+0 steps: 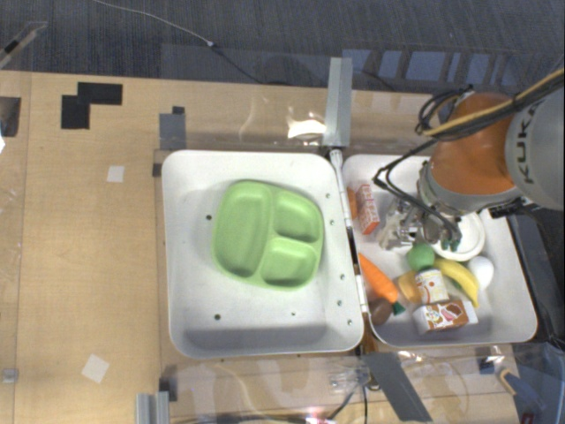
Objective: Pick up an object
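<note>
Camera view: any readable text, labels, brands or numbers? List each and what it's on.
"KU": large dark letters on the grey arm at the right edge, cut off by the frame.
Red-and-white packet in the right bin: has print, too blurred to read.
Small jar with red-and-white label: too small to read.
Brown-and-white carton: print blurred, unreadable.
Green divided plate in the left bin: no text.

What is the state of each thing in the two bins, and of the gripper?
green divided plate: right way up, lying in the left bin, nothing in its compartments.
carrot: lying flat in the right bin.
banana: lying flat.
small bottle: lying on its side.
gripper: low over the right bin, holding nothing that I can see.
</note>
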Motion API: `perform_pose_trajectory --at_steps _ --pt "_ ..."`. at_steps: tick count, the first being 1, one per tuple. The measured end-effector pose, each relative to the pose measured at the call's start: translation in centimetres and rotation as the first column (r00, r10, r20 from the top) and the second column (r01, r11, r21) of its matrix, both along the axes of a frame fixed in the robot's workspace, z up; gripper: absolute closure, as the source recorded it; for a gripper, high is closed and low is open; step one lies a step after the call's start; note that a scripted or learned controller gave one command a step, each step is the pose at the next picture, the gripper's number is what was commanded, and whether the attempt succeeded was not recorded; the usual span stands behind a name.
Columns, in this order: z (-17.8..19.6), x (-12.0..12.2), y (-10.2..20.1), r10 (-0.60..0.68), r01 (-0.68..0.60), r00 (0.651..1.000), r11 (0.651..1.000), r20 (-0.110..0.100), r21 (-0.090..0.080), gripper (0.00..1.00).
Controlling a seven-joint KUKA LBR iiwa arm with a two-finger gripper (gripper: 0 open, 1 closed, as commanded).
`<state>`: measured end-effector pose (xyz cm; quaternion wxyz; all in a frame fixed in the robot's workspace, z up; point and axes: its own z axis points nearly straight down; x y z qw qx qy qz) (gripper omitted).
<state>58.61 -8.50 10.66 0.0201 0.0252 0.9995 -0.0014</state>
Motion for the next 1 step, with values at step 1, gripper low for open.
perform_pose_trajectory --at_steps 1 --pt "11.68 5.06 -1.08 0.191 -0.191 0.981 0.982 -0.020 -0.002 1.00"
